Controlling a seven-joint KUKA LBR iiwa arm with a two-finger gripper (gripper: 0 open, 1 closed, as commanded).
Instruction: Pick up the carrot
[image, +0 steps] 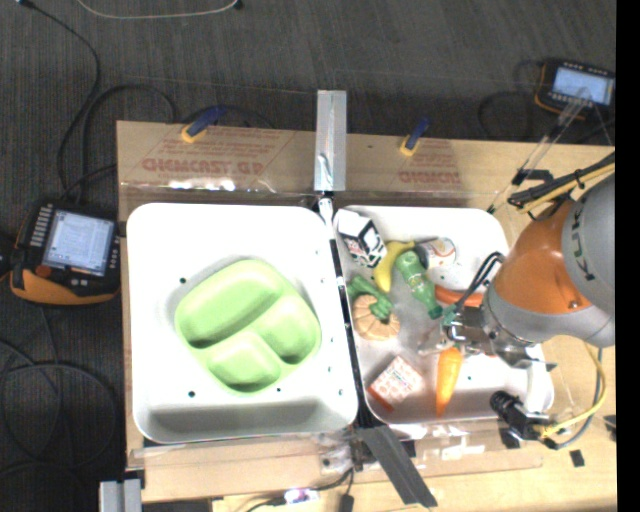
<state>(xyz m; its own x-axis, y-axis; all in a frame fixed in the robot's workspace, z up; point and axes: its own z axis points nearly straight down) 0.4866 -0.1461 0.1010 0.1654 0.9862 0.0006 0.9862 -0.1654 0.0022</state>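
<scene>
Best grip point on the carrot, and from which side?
Grip the carrot at its thick upper end, from above. It lies in the right bin with the wide end toward the end effector and tapers toward the bin's near wall, so the thin tip gives less to hold. Close across its width; the red-and-white box lies close on one side.

A single fixed camera hangs above the worktop (240, 160) and looks down at a slight slant, far enough back to take in both white bins whole. The left bin (150, 300) sits at centre-left of the view and the right bin (480, 225) beside it at centre-right. Dark floor (300, 50) runs across the top and down the left side. The arm (550, 280) enters from the right.
</scene>
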